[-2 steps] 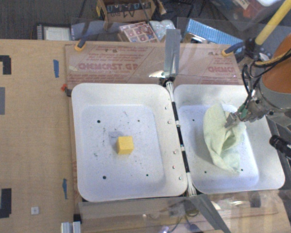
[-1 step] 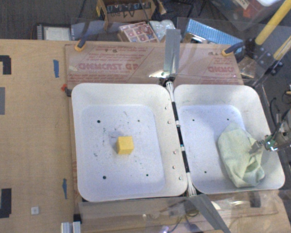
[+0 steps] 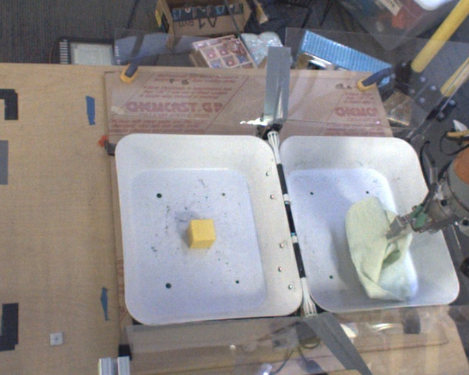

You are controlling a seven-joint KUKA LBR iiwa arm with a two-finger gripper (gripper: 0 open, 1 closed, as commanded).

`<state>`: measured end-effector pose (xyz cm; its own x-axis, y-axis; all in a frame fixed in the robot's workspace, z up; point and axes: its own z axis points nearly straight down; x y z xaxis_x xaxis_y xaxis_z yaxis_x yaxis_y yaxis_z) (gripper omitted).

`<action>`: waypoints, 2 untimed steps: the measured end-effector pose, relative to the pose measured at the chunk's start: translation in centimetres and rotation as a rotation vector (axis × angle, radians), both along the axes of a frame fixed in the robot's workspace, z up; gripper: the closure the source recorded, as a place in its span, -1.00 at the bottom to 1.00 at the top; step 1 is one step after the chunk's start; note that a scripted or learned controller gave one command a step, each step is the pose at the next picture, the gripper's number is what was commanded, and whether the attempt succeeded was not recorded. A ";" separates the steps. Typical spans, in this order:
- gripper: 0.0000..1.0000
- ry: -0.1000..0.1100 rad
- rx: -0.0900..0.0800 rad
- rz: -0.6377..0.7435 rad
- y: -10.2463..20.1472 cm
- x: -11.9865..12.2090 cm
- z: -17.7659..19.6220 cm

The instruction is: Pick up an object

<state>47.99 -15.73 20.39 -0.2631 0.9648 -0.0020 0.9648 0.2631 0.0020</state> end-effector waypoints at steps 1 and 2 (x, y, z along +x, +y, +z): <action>1.00 0.002 0.002 -0.082 5.3 0.6 0.0; 1.00 0.000 0.000 -0.101 7.6 8.7 -1.9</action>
